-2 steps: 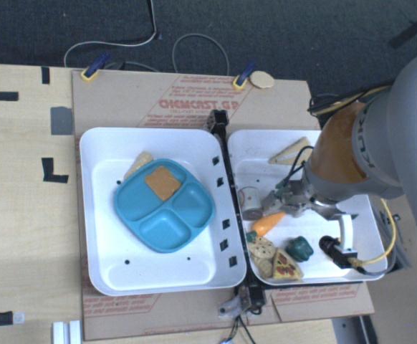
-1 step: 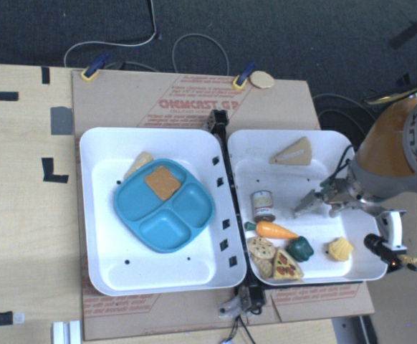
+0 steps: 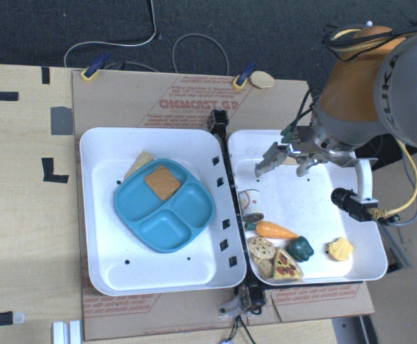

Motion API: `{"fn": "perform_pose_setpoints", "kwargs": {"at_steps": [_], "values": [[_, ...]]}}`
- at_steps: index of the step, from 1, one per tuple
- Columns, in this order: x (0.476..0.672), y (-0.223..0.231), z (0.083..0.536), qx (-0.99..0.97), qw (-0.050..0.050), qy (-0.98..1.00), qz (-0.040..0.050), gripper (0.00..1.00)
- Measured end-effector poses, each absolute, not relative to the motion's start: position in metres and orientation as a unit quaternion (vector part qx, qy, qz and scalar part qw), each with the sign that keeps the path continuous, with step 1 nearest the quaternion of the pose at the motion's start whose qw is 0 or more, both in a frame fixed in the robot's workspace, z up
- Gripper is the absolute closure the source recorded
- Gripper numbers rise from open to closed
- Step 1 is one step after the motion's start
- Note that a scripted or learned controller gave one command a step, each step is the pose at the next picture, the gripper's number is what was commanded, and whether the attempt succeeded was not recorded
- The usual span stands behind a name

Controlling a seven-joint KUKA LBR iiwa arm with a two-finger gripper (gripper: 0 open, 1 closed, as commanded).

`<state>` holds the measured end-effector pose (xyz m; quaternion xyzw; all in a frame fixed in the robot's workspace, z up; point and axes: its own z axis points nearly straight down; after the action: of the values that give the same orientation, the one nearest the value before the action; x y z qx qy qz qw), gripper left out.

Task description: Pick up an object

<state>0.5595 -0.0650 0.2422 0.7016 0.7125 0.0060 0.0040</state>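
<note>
Blue: you have one divided plate (image 3: pixel 164 208) in the left bin (image 3: pixel 97 192), carrying one brown square (image 3: pixel 163 183). In the right bin (image 3: pixel 370 260) you can count one carrot (image 3: pixel 276 230), one cookie (image 3: pixel 260 249), one pizza slice (image 3: pixel 286 266), one green piece (image 3: pixel 300 248) and one yellow piece (image 3: pixel 339 249). The gripper (image 3: pixel 287 164) hangs spread and empty above them.

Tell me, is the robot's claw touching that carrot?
Apart. The camera view shows bare white bin floor between the gripper, up near the bin's top, and the carrot lower down.

The worktop (image 3: pixel 22 221) is pale wood with some black and grey marks on its left part. A brown cardboard sheet (image 3: pixel 187 102) with red printing lies on it. Behind is dark blue carpet floor (image 3: pixel 230 13) — a thin white cable (image 3: pixel 151 13) crosses it.
</note>
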Motion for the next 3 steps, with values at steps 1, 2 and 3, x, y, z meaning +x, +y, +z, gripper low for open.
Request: {"fn": "perform_pose_setpoints", "kwargs": {"at_steps": [1,2,3], "values": [[0.513,-0.119,0.169,0.709,-0.003,0.705,-0.0035,0.00],[0.512,-0.097,0.101,0.707,-0.002,0.707,-0.0016,0.00],[0.543,-0.190,0.174,0.709,0.005,0.705,0.0002,0.00]]}}
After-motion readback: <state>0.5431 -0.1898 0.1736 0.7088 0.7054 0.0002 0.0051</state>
